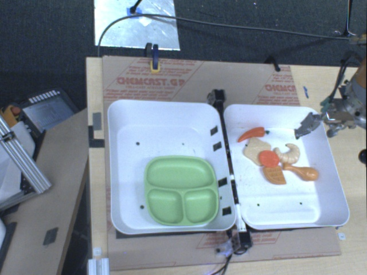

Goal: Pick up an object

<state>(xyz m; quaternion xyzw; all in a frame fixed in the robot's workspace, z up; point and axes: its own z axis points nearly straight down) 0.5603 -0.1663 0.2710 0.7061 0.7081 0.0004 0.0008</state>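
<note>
Several toy food pieces lie in a cluster in the right bin (287, 213): a red chili pepper (252, 133), a beige flat piece (254, 149), a red round slice (269, 158), a pale curled shrimp (290, 151), an orange drumstick (303, 172) and an orange wedge (275, 177). My gripper (316, 132) hangs over the bin's far right edge, to the right of and slightly beyond the cluster. Its fingers stand open with nothing between them. One dark finger (304, 125) points down-left toward the shrimp.
The left bin (132, 130) holds a green divided plate (181, 190) near its front. A black hinge strip (223, 159) runs between the bins. Cables cross the dark floor behind the bench, and a metal plate (137, 16) lies at the back left.
</note>
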